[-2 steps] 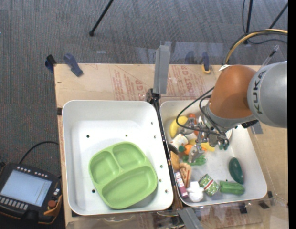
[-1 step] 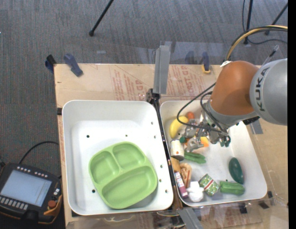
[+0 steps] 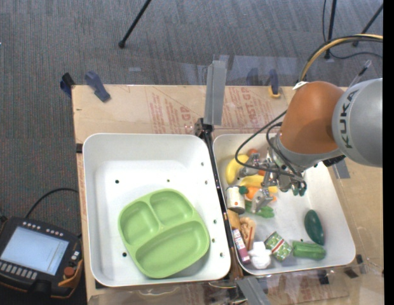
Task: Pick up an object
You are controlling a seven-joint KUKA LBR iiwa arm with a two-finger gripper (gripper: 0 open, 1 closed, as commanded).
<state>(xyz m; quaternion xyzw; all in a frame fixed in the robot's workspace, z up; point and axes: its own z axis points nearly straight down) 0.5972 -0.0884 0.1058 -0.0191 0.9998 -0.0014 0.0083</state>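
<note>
My gripper (image 3: 268, 182) hangs low over the left middle of the right bin (image 3: 333, 196), under the orange wrist band. It sits right above a cluster of toy food: a yellow banana (image 3: 233, 169), a yellow and orange piece (image 3: 250, 182) and a green piece (image 3: 261, 211). I cannot see whether it touches any of them. Nothing is visibly lifted off the bin floor.
Also in the right bin lie a dark green oval (image 3: 314, 226), a green pepper-like piece (image 3: 309, 251), a small green and white carton (image 3: 279, 246), a white lump (image 3: 260, 258), a pink marker (image 3: 240, 244) and a tan piece (image 3: 248, 227). The left bin (image 3: 108, 164) holds a green divided plate (image 3: 164, 234).
</note>
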